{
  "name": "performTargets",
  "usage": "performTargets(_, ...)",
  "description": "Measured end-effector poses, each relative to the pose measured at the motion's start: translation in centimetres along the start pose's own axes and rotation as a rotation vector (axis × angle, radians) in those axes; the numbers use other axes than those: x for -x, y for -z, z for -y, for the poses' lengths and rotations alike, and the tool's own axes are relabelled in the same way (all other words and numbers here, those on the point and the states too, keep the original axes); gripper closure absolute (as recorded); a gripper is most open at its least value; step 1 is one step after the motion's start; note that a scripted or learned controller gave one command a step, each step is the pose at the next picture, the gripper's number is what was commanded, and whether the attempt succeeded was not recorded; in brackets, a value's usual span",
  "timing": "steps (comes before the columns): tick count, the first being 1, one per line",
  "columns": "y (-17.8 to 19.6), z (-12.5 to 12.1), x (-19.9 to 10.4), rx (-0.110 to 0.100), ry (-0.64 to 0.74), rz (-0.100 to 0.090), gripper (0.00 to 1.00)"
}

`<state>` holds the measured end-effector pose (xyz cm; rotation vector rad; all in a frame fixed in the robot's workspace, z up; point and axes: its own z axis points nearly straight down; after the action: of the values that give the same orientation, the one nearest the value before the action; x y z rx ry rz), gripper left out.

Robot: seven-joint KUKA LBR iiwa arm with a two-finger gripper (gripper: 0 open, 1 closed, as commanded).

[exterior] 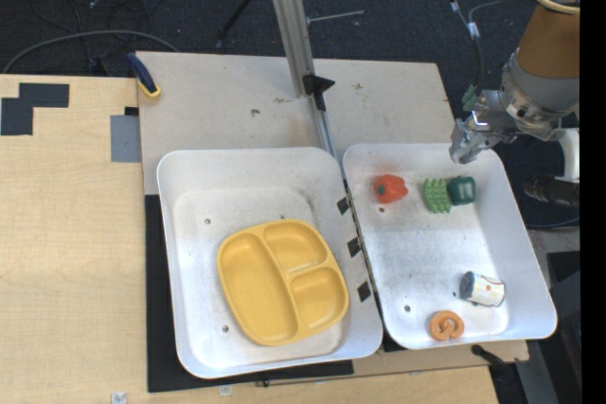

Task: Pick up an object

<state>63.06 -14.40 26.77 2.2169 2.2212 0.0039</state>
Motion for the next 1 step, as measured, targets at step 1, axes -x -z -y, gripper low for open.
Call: performTargets(1, 1.00, -0.03, 0.04, -0.004, 0.001, -0.001, 1.00)
